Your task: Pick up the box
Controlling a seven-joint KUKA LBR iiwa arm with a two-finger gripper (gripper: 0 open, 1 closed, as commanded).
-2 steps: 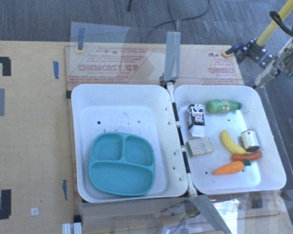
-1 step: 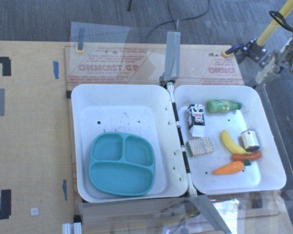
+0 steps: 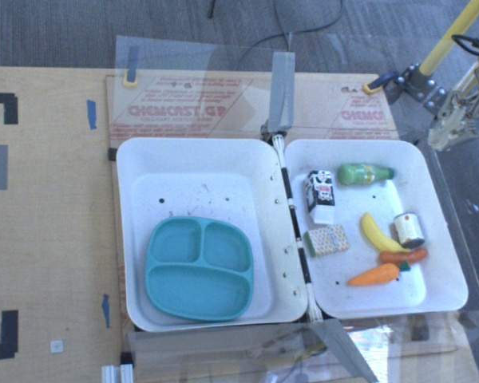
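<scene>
Wooden bench (image 3: 48, 214), two white bins: box (image 3: 328, 240) lying untouched in right bin (image 3: 443, 294) (near the dividing rim), beside banana (image 3: 379, 234). Gripper (image 3: 455, 118) parked top right, state unreadable. Whole pick remaining.

— Where does the robot stand at this moment?

— High at the view's right edge: the gripper (image 3: 457, 116) hangs there, a pale grey shape (blurred, its outline hard to read).

— And its pose?

— It seems to point downward, leaning slightly left. Whether it grips anything cannot be made out.
</scene>
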